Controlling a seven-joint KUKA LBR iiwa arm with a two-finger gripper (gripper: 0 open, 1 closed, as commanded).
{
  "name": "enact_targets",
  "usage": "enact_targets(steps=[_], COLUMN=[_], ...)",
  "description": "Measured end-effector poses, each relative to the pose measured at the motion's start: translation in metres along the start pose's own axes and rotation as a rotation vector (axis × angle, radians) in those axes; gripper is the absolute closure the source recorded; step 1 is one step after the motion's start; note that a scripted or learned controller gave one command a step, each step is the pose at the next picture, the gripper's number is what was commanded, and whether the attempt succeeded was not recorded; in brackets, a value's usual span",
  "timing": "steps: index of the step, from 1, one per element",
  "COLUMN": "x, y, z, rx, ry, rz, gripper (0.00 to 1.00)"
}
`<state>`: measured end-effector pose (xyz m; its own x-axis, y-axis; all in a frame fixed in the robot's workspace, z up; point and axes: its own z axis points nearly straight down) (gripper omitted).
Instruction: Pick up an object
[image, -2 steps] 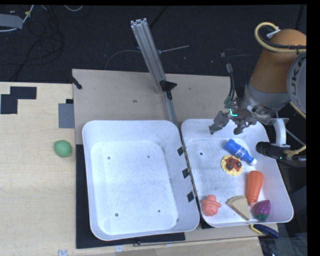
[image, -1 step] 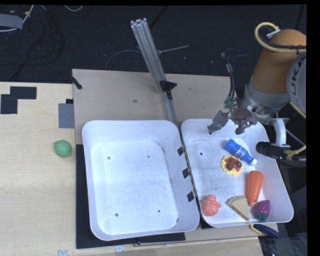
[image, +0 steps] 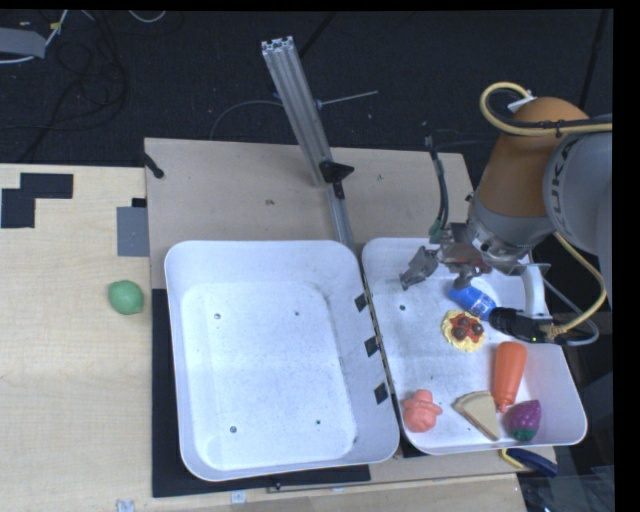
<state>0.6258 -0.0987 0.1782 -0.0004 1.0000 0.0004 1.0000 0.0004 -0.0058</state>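
Note:
My gripper (image: 445, 272) hangs over the far part of the right bin (image: 425, 340), open, with nothing between its fingers. One grey finger (image: 415, 270) sticks out to the left. A small blue object (image: 470, 298) lies just below and to the right of the gripper, partly under the wrist. Further along the bin lie a yellow piece with red berries (image: 463, 330), an orange carrot (image: 508, 372), a pink toy (image: 422, 410), a tan wedge (image: 478, 413) and a purple item (image: 524, 418).
The left bin (image: 270, 350) sits next to the right one, with black clips (image: 372, 345) along their shared edge. A green ball (image: 126, 297) rests on the bench left of the bins. A slanted metal rail (image: 305, 100) rises behind them.

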Motion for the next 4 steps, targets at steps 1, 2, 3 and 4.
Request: enact_targets(steps=[1,2,3,4], x=[0.005,0.005,0.004,-0.002], y=[0.001,0.0,0.001,-0.007], z=[0.044,0.089,0.077,0.024], rx=[-0.001,-0.002,-0.005,-0.01], ry=[0.0,0.0,0.0,-0.001], rz=[0.0,0.0,0.002,0.002], gripper=[0.0,0.0,1.0,1.0])
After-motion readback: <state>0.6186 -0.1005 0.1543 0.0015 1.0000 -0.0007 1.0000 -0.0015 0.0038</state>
